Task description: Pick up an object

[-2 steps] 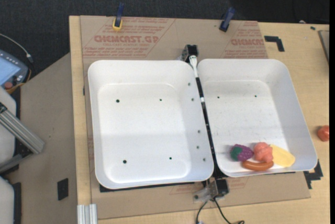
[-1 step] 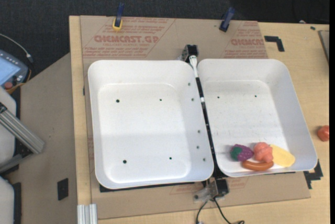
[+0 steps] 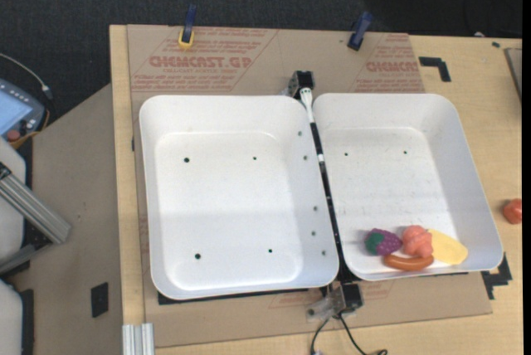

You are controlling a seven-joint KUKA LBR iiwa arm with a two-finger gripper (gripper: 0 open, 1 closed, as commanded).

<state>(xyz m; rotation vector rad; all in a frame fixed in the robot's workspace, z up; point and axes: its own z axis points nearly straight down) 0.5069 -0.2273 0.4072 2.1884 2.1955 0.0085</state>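
— Looking for the gripper's state: apart, together, or clamped on something?

— I cannot tell.

— Where are the objects, then?

— All in the right bin (image 3: 465, 138), bunched at its near edge toward the near right corner. A purple toy (image 3: 382, 241) sits on the left of the group, and a pink-orange toy (image 3: 417, 239) is just beside it. A yellow piece (image 3: 449, 249) touches that one on the right, and a curved orange piece (image 3: 408, 262) lies along the rim in front.

— And the left bin (image 3: 153, 179)?

— It sits edge to edge with the right one. On the bench, an orange item (image 3: 513, 211) lies off the right bin's right edge.
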